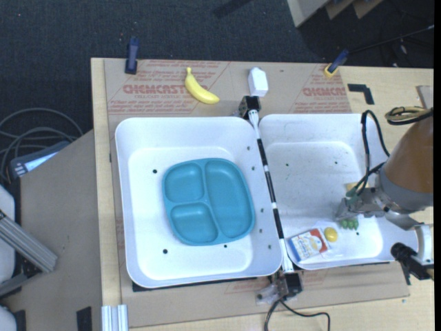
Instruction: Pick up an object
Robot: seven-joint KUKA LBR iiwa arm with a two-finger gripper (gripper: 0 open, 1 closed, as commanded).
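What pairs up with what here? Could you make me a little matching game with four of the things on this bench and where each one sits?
Things:
1. blue divided plate
2. banana
3. small flat packet
4. gripper

Places:
A. on the cardboard behind the bins
B. over the right bin, by a small green item
C. middle of the left bin
D. front edge of the right bin, beside a small yellow piece

Pairs: 1-C, 2-A, 3-D, 4-B

A divided tray (207, 202) lies in the left bin (138, 143); banana (200, 88) behind it.
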